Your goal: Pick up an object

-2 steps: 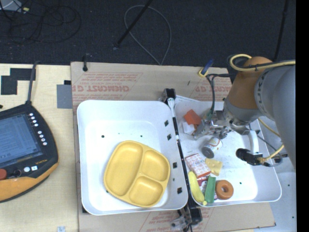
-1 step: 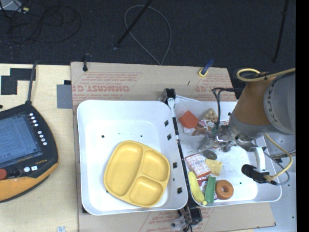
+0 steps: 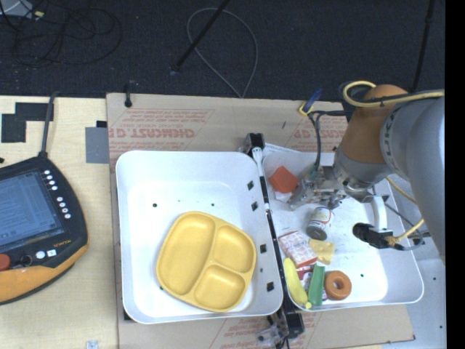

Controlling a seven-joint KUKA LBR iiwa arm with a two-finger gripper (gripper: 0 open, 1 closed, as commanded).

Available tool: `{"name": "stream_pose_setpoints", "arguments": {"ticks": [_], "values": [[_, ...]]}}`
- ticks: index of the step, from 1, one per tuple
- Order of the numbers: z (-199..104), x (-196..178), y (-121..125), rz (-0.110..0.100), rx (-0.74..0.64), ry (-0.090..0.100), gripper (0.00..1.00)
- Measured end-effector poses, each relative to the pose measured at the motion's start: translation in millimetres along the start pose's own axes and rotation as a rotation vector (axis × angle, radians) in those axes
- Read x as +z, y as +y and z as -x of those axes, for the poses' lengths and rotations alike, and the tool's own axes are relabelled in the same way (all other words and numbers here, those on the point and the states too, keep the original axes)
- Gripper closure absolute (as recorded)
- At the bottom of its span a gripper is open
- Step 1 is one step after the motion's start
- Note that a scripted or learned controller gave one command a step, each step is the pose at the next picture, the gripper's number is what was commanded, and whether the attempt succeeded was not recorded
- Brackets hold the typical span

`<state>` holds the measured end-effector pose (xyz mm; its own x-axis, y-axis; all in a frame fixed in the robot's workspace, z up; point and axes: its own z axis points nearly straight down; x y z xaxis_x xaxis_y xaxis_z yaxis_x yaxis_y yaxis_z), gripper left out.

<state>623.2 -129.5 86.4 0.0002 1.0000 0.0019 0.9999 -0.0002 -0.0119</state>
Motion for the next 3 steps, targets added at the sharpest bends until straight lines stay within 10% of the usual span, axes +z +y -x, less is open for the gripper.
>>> {"name": "stream_pose_setpoints", "arguments": {"ticks": [1, 2, 3], "values": [[-21, 0, -53, 0.008, 0.002, -0.001, 0.00], [-16, 2, 12, -0.044, 0.007, 0.010, 0.00], [-6, 0, -56, 0.004, 0.003, 0.000, 0.00]]}}
